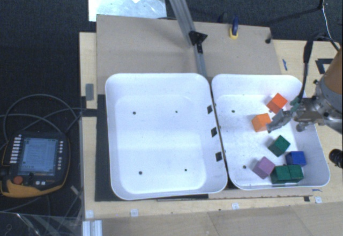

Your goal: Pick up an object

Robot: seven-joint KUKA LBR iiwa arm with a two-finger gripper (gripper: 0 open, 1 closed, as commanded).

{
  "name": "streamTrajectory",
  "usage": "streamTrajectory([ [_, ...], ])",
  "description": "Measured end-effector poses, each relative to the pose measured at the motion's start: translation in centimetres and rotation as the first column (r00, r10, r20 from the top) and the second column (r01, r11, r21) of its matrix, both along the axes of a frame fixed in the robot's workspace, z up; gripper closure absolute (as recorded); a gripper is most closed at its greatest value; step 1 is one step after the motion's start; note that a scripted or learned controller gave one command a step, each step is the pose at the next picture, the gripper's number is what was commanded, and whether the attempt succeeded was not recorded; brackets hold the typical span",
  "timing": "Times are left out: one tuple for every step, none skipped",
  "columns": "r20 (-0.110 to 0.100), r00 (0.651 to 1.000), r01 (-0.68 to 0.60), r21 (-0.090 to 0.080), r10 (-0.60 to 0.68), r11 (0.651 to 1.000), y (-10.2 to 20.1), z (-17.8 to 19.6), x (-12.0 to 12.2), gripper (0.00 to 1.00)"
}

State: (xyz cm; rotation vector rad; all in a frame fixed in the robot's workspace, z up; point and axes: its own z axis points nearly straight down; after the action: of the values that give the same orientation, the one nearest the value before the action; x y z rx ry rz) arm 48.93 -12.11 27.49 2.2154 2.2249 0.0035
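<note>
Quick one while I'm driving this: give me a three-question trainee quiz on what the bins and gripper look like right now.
1. True or false: every block lies in the right bin.
2. How many orange blocks are there?
3. The gripper is nearest which block: A purple block, B blue block, C orange block?

Key: 1 true; 2 two; 3 C.

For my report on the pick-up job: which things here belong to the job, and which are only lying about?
Job: gripper; right bin with two orange blocks, green blocks, blue block, purple block.

Lying about: left bin, teach pendant, yellow clamp.
</note>
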Motion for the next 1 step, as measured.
streamTrajectory([
  [0.001,1.000,0.001,0.000,-0.001,1.000,-0.01,0.01,0.01,0.00],
])
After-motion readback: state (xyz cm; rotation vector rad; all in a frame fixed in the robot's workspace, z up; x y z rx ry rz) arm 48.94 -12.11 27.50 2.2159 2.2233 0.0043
